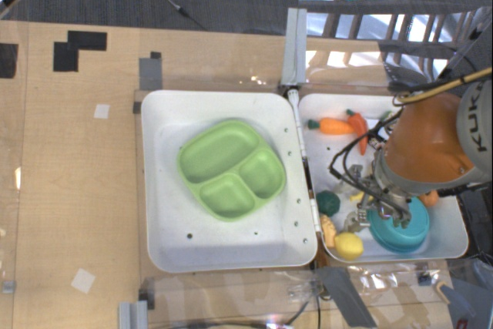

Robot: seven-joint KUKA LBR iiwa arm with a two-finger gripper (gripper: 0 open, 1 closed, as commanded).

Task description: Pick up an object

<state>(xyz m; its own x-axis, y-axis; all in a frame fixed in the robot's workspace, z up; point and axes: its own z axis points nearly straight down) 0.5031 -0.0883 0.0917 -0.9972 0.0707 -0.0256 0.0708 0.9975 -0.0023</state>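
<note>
I see the gripper (pixel 368 213) low in the right bin (pixel 462 243), lower right of frame; I cannot tell its state. The lemon (pixel 348 245) sits just below-left of it, the teal bowl (pixel 400 231) just right

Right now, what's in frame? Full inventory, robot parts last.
white bins: 2, white, side by side on the bench
divided plate: 1, green, in the left bin
carrot: 1, orange, back of the right bin
dark green item: 1, right bin, near the divider
lemon: 1, yellow, front of the right bin
bowl: 1, teal, front of the right bin
arm: 1, grey with an orange band, over the right bin
pincer: 1, low beside the bowl
</note>
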